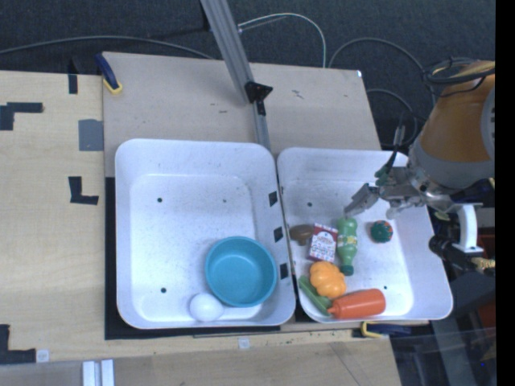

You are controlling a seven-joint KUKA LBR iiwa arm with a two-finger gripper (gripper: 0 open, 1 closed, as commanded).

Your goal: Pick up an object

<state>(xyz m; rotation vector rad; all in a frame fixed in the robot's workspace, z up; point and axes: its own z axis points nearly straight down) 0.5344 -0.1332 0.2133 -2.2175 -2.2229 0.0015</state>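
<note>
— Nearest: orange carrot (357,302) against right bin (418,292) near rim, beside orange fruit (327,278) and green bottle (347,244). Clustered, hard to isolate.
— End effector (376,199) above, spread wide, holding nothing; green ball (381,232) just below, apart, easiest pick.

Two white bins (129,215), smooth plastic, faintly speckled. Blue bowl (240,270), glossy plastic. White ball (204,306), smooth and matt. Orange carrot (357,302) and green bottle (347,244), shiny plastic. Bench (40,240) of pale matt wood grain. Slanted pole (228,34), brushed grey metal.
</note>
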